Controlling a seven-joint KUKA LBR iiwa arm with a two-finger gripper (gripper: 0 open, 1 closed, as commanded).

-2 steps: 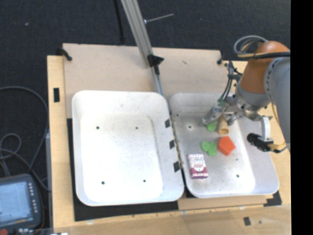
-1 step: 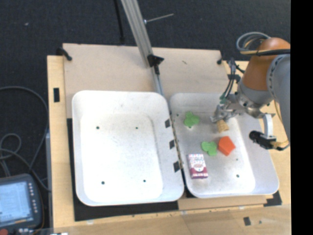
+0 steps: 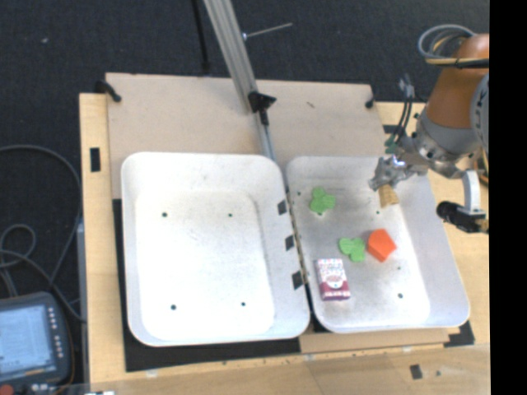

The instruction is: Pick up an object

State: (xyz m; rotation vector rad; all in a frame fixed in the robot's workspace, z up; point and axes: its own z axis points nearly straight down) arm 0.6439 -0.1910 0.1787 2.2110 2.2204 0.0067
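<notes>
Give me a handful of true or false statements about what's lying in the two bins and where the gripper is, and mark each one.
1. The orange block lies in the right bin. True.
2. Two green pieces lie in the left bin. False: the upper green piece and the lower green piece lie in the right bin.
3. The gripper is over the right bin's far side. True.
4. The small printed box rests on the orange block. False: it lies apart, near the bin's left wall.
</notes>
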